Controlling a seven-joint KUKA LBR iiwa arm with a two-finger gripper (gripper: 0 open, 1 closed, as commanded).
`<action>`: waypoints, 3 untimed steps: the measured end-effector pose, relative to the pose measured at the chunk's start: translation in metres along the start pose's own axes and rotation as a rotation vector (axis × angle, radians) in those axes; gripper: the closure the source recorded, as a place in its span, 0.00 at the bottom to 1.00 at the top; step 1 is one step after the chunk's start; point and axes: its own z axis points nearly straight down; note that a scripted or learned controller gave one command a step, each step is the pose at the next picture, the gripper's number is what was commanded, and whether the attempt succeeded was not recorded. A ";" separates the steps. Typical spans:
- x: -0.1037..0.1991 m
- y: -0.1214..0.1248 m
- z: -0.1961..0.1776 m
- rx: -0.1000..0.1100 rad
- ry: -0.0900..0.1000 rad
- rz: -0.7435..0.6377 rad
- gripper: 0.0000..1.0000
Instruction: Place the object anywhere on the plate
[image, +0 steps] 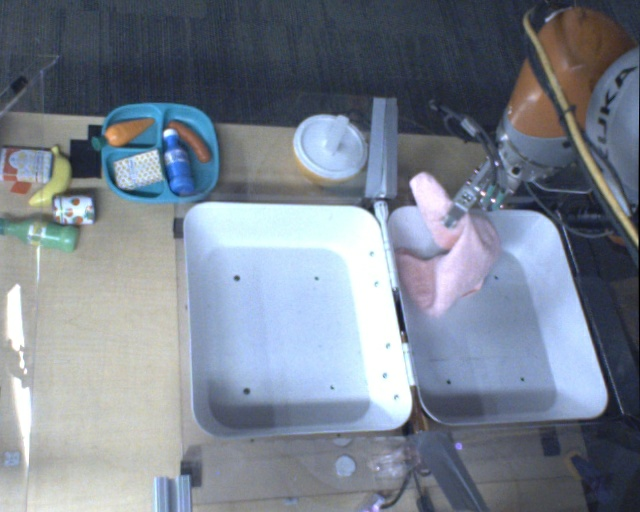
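A pink cloth (448, 262) hangs bunched over the far left part of the right bin (520, 350); its lower folds reach the bin's left wall. My gripper (461, 214) comes in from the upper right and is shut on the cloth's upper part, with one corner of the cloth sticking up to the left of the fingers. The plate (203, 128) is a blue sectioned one on the bench at the far left, beyond the left bin (290, 320). It holds a toy carrot, a sausage, a blue bottle and a cracker.
A white lidded bowl (330, 147) stands behind the bins next to a grey metal post (380, 150). A banana (55, 176), a small can (73, 209), a green bottle (40, 234) and a box (24, 164) lie at the bench's left edge.
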 end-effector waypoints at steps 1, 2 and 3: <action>0.000 0.003 -0.001 0.000 0.000 -0.004 1.00; 0.041 0.042 0.006 0.000 0.002 -0.405 1.00; 0.067 0.080 0.007 -0.002 -0.001 -0.689 1.00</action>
